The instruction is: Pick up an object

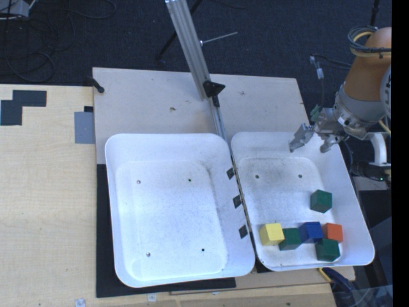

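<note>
My pincer hangs open w/ nothing in it, over far edge of right bin. Nearest block, lone green cube, sits well apart, mid-bin.

Six small blocks in the right bin, a dark green block alone toward its right side, near edge row of yellow block, green block, blue block, orange block, another green block just nearer

Slanted aluminium rail above two side-by-side white bins, dark floor cables.
</note>
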Action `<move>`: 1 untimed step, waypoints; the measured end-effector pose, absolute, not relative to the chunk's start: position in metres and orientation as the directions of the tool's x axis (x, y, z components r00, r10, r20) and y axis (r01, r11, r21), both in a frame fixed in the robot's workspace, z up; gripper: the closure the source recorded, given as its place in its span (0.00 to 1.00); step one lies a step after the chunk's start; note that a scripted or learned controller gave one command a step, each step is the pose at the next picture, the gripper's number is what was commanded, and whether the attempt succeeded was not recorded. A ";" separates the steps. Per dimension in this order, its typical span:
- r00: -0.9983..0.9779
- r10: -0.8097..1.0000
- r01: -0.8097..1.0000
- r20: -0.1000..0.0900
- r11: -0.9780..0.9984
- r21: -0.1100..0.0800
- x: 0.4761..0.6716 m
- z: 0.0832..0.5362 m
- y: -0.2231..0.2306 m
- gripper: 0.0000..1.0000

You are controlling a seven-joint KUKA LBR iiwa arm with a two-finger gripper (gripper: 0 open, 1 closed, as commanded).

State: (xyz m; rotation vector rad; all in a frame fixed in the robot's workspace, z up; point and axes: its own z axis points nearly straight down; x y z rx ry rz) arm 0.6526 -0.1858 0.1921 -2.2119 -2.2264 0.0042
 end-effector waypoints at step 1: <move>-0.005 1.000 1.000 0.005 0.005 -0.010 0.608 0.158 -0.118 0.00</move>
